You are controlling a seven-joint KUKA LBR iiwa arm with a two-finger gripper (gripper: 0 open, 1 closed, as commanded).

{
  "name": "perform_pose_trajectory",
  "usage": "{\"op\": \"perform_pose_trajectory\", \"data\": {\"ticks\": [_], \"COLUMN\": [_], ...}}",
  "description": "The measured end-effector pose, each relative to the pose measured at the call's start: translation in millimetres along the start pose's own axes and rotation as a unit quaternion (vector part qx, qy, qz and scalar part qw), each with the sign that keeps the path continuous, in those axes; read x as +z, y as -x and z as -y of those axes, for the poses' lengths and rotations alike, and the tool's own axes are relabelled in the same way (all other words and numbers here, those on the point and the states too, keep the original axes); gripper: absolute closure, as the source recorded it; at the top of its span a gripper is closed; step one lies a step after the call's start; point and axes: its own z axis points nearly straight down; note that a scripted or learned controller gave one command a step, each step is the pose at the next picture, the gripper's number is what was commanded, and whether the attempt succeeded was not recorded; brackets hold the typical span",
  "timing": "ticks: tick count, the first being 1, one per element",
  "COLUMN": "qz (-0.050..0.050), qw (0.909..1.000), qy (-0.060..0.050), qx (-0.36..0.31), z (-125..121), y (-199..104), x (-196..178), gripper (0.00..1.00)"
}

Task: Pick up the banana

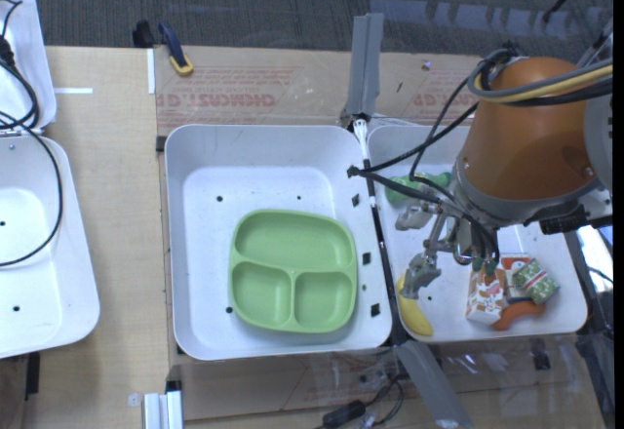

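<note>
You see the wooden bench (107,125) with two white bins on it, side by side. The left bin (185,222) holds a green plate (292,269) with three sections. The plate lies flat in the near half of that bin.

The big arm (531,130) comes in from the right. Its orange band hangs over the right bin (575,305) and hides much of it. Black cables run from the arm across the wall between the two bins.

Below the orange part you find the hand (421,276). It points down into the right bin, close to the bin's left wall. Its fingers are small and mixed up with other metal parts, so you cannot tell if they are spread or pressed together.

The banana (413,313) lies in the near left corner of the right bin, along the left wall. It is just below the hand's tip and a bit nearer to you. You cannot tell if they touch.

To the right of the hand, a small carton (485,295) stands next to a red and green box (531,281). An orange thing (515,316) lies just in front of them. Something green (405,188) peeks out at the far side, under the arm.
</note>
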Motion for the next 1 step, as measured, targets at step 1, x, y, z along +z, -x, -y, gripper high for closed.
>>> {"op": "perform_pose_trajectory", "data": {"ticks": [1], "qz": [0.002], "qw": [0.9994], "qy": [0.0], "qx": [0.036], "z": [112.8], "y": [20.7], "x": [-127.7], "gripper": [0.0]}}
